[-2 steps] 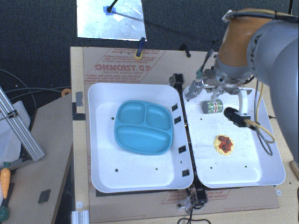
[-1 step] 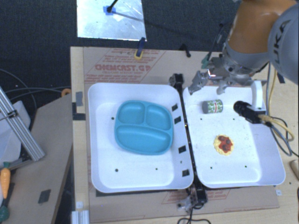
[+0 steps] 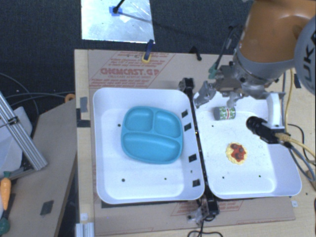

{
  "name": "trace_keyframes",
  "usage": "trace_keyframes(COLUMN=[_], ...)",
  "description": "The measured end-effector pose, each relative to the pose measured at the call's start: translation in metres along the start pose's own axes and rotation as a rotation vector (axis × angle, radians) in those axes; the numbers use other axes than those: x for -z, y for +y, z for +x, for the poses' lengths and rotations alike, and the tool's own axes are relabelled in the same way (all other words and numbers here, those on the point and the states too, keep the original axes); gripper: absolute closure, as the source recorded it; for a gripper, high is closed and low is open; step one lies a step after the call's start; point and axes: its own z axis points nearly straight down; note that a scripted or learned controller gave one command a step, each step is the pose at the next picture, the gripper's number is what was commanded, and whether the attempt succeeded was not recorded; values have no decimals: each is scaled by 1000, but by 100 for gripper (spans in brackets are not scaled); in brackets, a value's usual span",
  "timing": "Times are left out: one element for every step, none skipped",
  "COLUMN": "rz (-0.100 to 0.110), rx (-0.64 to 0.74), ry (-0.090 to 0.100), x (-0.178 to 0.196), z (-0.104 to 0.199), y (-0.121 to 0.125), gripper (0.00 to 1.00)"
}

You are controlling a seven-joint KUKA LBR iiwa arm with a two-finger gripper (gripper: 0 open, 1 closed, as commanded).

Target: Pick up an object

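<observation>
Across the middle of the frame, tabletop (image 3: 128,65) of brown printed board, carrying two shallow white bins side by side.

Left bin (image 3: 106,181): fills centre-left of frame. Holds one blue divided plate (image 3: 150,135), three compartments, lying flat near the bin's middle.

Right bin (image 3: 256,181): centre-right to lower right, its left wall pressed against the left bin's right wall; black clips along that seam.

Arm (image 3: 276,23): upper right corner, large orange band over grey wrist hardware, reaching down over the right bin's upper edge.

Silver sheet (image 3: 116,14): top of frame, left of centre, lying beyond the tabletop's far edge, a blue mark and a thin dark rod on it.

Jaws (image 3: 219,97): below the wrist, at the upper left part of the right bin. Two metal fingers stand apart, one toward the bin seam, one just above the can; nothing between them.

Black cylindrical fitting (image 3: 259,127): right side of the right bin, beside a white bracket, cables running off to the right.

Small can (image 3: 224,113): lying on its side in the right bin's upper left area, just below the right-hand finger, green and white label. Whether the finger touches it, cannot tell.

Yellow-and-red item (image 3: 237,153): flat on the right bin floor, lower right of the can, well apart from the jaws.
</observation>
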Motion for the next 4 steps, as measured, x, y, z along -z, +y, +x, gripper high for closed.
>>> trace_keyframes(rz=[5,0,0,1], rx=[2,-1,-2,1], ry=[0,-1,-1,1], x=[-25,-13,-13,15], z=[69,65,65,119], y=[-20,-18,-18,-36], gripper=[0,100,0,0])
